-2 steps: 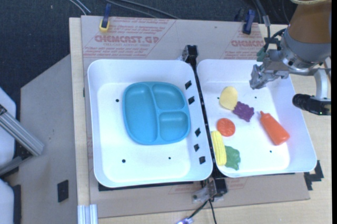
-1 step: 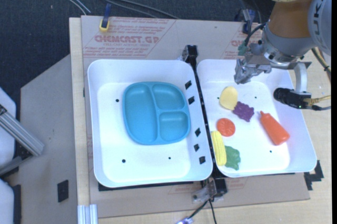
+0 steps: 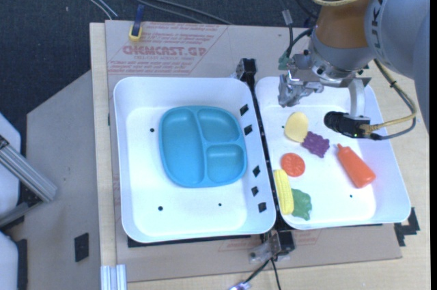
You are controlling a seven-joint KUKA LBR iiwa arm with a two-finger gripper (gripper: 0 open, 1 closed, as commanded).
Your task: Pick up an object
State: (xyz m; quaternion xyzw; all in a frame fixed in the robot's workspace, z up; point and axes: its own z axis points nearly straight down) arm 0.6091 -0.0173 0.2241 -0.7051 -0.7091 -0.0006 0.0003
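While two white bins sit side by side on the bench, the right bin (image 3: 389, 203) holds six toy foods: nearest, one green piece (image 3: 301, 205) touching one corn cob (image 3: 283, 190), then one red slice (image 3: 293, 164), one orange carrot (image 3: 356, 166), one purple piece (image 3: 316, 143) and one yellow piece (image 3: 296, 126). One blue divided plate (image 3: 203, 145) lies in the left bin (image 3: 133, 200). Farthest, the gripper (image 3: 292, 94) hangs above the yellow piece; whether it is apart or together cannot be told.
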